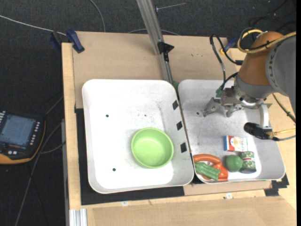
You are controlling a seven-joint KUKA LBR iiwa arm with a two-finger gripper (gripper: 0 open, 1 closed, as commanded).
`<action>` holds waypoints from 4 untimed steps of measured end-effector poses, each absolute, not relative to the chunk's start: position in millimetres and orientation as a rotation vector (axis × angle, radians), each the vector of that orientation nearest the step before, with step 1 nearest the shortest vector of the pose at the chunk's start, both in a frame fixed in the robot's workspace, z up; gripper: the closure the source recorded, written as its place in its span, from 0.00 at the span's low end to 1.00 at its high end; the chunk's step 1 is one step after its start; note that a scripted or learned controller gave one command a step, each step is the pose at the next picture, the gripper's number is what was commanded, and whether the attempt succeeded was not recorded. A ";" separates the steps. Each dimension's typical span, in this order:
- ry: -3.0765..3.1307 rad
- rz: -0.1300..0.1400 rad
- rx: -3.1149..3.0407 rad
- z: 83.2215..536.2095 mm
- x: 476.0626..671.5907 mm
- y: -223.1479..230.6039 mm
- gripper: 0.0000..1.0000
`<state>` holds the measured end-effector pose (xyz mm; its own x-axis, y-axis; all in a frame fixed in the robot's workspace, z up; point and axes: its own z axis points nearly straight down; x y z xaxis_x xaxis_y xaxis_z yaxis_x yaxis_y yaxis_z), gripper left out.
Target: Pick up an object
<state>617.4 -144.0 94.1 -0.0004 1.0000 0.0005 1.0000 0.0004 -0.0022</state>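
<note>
gripper [221, 108] spread open, holding nothing, over right bin [200, 91] bare floor. green ball [232, 162] at gripper's 5 o'clock, crowded by can [248, 160], carton [234, 143]; descend straight, fingers clearing neighbours.

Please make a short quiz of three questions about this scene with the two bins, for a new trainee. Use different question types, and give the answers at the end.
1. True or false: the green bowl lies in the left bin.
2. Multiple choice: the gripper is over A) the left bin, B) the upper part of the right bin, C) the bench outside both bins.
3. Fill in: the objects in the right bin, among them a green ball, lie along its ____ edge in the picture.

Key: 1 true; 2 B; 3 lower.
</note>
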 end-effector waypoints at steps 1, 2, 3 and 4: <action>-2.223 -0.002 -2.222 106.6 618.5 -144.1 1.00; -2.225 -0.005 -2.224 168.4 616.3 -140.4 1.00; -2.224 -0.004 -2.224 211.1 616.8 -140.7 1.00; -2.224 -0.004 -2.223 257.2 617.5 -140.7 1.00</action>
<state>617.5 -140.7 257.2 -0.0005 1.0000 -0.0006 1.0000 0.0005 0.0044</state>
